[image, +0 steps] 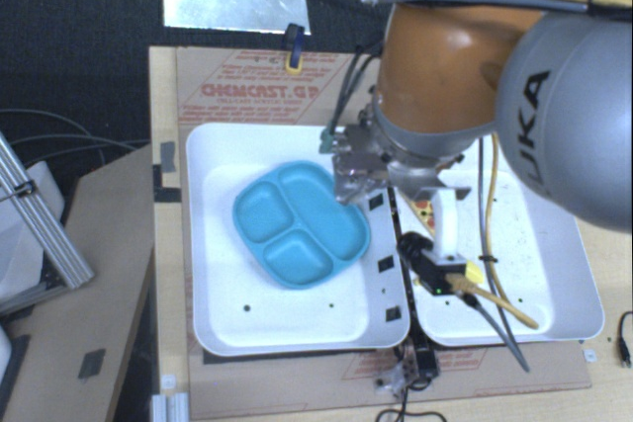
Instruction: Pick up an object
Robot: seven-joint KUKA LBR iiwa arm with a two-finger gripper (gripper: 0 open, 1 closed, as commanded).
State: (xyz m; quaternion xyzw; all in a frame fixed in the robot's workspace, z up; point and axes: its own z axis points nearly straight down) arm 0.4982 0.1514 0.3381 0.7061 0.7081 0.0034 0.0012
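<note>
Here, two shallow white bins sit side by side on a sheet of brown cardboard (247, 89) printed with red letters. The left bin (213, 311) holds one thing, a blue plate (297, 224), lying flat near the middle of the bin floor and turned at a slant to the bin walls. The floor around it is bare white, apart from a few tiny dark specks.

My arm (554, 114), grey with a broad orange band, reaches in from the right and covers much of the right bin (569, 306), so most of its floor is hidden. A small orange patch (423, 211) peeps out beneath my wrist in that bin; I cannot tell what it is.

My gripper (351, 183) hangs over the plate's upper right edge, close to the wall between the bins. From this angle its tip is lost under its own metal body, so I cannot tell whether it is released or clenched, nor whether it touches the plate.

The plate is bright sky blue, with rounded corners and a raised rim. Low ridges split it into three sections.
</note>
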